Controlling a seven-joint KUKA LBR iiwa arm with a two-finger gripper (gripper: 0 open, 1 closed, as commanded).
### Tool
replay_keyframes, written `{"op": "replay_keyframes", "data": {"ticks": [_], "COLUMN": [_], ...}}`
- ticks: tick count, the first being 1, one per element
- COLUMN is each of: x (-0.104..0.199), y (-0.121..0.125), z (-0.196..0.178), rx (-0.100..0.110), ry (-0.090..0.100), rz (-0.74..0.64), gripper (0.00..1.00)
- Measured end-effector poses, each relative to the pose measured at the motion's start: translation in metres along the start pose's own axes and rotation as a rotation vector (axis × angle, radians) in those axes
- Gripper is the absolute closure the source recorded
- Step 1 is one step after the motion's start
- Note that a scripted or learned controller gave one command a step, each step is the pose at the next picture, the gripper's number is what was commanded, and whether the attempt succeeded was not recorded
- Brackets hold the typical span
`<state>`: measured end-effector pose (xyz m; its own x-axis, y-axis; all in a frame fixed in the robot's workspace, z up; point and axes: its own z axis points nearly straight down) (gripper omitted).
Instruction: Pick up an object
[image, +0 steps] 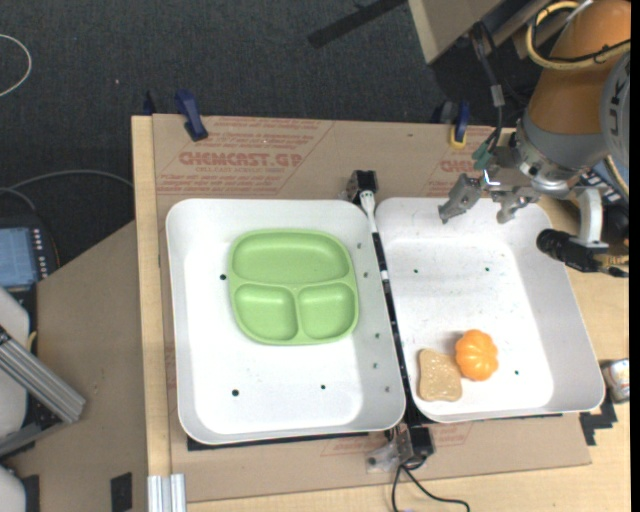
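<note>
2 white bins sit side by side on the bench, their inner rims touching. The left bin (200, 390) carries a green 3-compartment plate (294, 286), lying flat toward its far half. The right bin (540, 330) holds 2 small items near its front edge, left of centre: an orange pumpkin-shaped toy (476, 355) and a tan cracker-like piece (438, 376), touching each other, the tan piece closer to the front-left corner. The gripper (487, 204) hangs over the far edge of the right bin, well apart from both items, fingers spread and released, nothing between them. The arm's orange band (585, 60) sits above the wrist at the bench's far-right corner. 2 blue clamps (190, 115) bite the bench's far edge.
</note>
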<state>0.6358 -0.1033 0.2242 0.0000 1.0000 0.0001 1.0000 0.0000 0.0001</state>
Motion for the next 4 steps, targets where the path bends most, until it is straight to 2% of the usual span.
{"op": "replay_keyframes", "data": {"ticks": [1, 2, 3, 4], "x": [-0.014, 0.011, -0.112, -0.105], "y": [-0.119, -0.156, -0.152, -0.151], "z": [0.125, 0.138, 0.139, 0.129], "rx": [0.023, -0.006, -0.004, -0.004], "ry": [0.004, 0.000, -0.006, -0.003], "rz": [0.006, 0.003, 0.009, 0.002], "gripper": [0.00, 0.00, 0.00, 1.00]}}
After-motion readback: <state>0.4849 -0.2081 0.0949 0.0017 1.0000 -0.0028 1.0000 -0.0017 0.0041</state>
